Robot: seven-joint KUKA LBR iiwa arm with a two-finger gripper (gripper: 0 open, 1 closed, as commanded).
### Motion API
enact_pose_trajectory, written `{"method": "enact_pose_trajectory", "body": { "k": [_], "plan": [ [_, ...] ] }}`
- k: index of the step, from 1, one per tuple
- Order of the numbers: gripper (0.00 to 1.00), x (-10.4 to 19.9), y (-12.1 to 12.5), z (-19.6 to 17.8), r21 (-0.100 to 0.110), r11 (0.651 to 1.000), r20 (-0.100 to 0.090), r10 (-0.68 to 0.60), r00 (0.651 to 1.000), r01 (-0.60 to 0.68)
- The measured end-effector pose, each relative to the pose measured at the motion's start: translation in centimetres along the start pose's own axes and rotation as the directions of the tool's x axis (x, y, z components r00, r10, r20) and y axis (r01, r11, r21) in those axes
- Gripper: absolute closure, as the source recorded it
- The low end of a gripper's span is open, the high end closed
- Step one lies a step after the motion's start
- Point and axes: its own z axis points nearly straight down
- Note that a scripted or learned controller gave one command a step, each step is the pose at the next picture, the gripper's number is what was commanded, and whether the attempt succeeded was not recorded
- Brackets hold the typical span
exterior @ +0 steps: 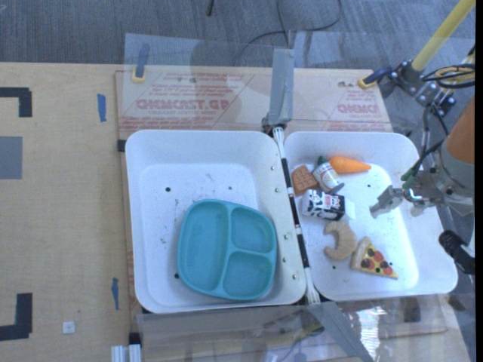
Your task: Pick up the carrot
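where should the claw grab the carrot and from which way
Probably across the thick middle of the carrot, coming straight down from above. It lies flat, long axis left to right, green top touching a small bottle, so close across its width, nearer the free pointed right end.

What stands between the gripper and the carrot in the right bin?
Nothing visible. The gripper is over bare bin floor on the right side of the right bin, and the carrot lies up-left of it. A small bottle touches the carrot's far, left end.
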Motion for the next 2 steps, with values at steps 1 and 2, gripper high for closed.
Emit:
{"method": "enact_pose_trajectory", "body": {
  "k": [1,2],
  "plan": [
    [0.0,2.0,10.0,6.6,-0.004,0.999,0.002,0.032,0.999,-0.032],
    [0.0,2.1,15.0,9.5,-0.007,0.999,0.009,-0.032,0.999,0.032]
  ]
}}
